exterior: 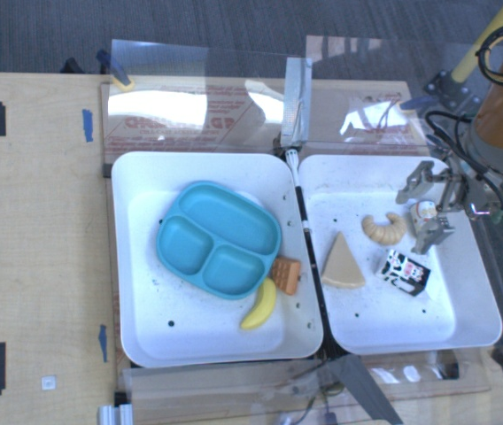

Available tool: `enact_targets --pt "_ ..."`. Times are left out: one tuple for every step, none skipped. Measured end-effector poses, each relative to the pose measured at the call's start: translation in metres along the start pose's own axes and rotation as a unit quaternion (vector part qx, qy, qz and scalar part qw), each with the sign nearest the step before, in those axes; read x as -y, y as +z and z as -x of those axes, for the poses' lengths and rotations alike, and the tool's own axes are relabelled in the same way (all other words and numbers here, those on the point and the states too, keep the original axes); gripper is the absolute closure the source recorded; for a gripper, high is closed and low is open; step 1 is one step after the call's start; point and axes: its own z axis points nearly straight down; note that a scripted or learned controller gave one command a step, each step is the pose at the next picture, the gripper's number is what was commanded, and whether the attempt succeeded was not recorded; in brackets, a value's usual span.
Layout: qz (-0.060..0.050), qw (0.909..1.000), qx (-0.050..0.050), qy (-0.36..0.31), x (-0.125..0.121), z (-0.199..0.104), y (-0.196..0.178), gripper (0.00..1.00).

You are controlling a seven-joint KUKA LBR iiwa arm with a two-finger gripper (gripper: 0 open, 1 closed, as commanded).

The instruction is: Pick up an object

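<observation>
Tan croissant (384, 228) lies in the right bin (473, 326), just beside the gripper (429, 212); jaws look spread, nothing between them. Risk: wedge (343, 262) and black-and-white packet (406, 273) sit close, so a descending finger may nudge the croissant aside and close on air.

My gripper (429, 209) hangs over the right white bin (473, 321), which sits on the pale wooden bench (30, 264). To my gripper's left, touching that bin, the left white bin (136, 326) rests on the same bench.
</observation>
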Motion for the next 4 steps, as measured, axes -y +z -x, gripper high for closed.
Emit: enact_targets --pt "-0.001 0.995 0.007 0.099 0.005 0.012 0.09 0.0" --pt "-0.002 0.9951 0.011 0.098 0.004 0.015 0.077 1.0" --pt "0.002 0.9844 0.001 0.176 -0.091 -0.014 0.026 1.0" --pt "0.002 0.9826 -0.001 0.186 -0.19 -0.069 -0.018 1.0"
